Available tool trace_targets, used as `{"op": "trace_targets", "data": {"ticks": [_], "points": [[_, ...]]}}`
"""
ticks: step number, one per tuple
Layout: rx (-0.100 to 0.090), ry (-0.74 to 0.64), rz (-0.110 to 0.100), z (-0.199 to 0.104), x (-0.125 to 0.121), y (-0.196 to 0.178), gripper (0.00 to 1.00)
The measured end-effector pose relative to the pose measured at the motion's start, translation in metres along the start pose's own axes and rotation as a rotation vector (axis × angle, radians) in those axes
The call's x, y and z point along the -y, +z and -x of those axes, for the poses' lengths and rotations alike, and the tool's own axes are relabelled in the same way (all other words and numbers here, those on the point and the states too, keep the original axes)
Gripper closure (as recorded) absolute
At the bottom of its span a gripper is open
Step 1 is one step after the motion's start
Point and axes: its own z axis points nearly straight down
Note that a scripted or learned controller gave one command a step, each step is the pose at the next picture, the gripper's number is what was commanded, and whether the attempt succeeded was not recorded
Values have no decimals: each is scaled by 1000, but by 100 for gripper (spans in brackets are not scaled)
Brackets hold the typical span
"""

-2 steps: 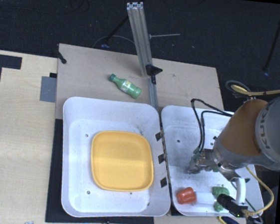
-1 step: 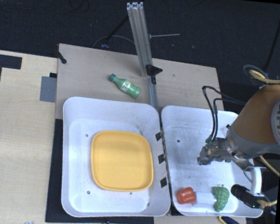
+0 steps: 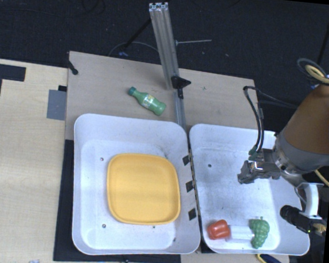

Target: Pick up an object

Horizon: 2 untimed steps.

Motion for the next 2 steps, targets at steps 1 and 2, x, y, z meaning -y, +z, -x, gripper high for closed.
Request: {"op": "trace_targets", "data": {"ticks": [1,2], "points": [[0,1,-1,1,-1,-37,100],[-1,-4,-4,-56,-19,-36,100]]}}
